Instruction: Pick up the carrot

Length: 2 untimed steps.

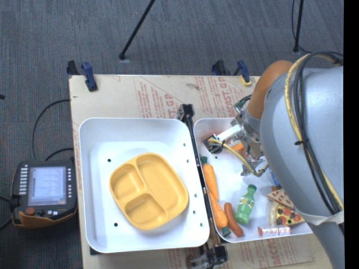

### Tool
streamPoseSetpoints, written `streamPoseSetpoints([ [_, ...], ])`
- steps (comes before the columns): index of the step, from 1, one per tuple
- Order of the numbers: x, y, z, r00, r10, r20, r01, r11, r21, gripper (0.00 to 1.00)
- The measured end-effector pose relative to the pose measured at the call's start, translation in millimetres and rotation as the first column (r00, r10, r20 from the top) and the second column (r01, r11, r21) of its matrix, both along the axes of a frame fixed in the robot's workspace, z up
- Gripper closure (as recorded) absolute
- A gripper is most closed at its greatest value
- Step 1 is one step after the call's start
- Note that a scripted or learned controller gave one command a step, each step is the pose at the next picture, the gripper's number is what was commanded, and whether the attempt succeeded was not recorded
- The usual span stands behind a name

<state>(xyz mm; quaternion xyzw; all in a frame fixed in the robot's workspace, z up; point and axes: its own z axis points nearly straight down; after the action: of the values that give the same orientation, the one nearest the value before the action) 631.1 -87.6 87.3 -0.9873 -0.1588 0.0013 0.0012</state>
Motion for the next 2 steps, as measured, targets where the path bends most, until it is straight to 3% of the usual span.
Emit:
streamPoseSetpoints([
  [1,-0.1,1.5,9.8,1.0,0.006,-0.004,-0.006,1.0,0.002,1.0],
  [2,-42.5,26.0,101.2,0.996,-0.093,0.003,0.093,0.996,0.0,1.0],
])
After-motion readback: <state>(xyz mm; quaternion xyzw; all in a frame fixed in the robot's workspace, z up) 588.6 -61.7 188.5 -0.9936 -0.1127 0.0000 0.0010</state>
